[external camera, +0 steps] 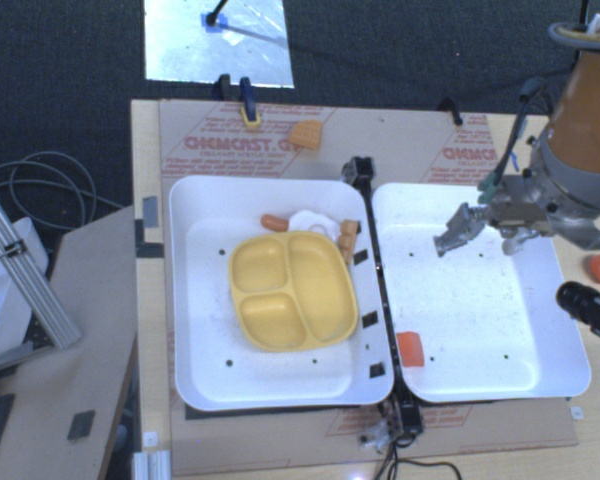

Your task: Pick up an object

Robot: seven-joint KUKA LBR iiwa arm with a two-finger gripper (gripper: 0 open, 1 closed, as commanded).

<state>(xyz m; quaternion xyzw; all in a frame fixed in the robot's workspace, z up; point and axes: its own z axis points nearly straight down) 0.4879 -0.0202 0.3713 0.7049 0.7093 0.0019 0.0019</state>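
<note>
— What is your tool (458, 234) doing?
— It's hanging over the right bin (500, 368), fingers parted a little, gripping nothing.
— And your targets?
— An orange block (409, 348) is lying in that bin's near-left corner; a smooth yellow divided tray (292, 292) is sitting in the left bin (205, 368).

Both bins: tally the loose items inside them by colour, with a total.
Yellow: 1, the divided tray in the left bin.
Orange: 3, a sausage-shaped piece, a small block, and a cube in the right bin.
White: 1, a small item behind the tray.
Total: 5
</note>
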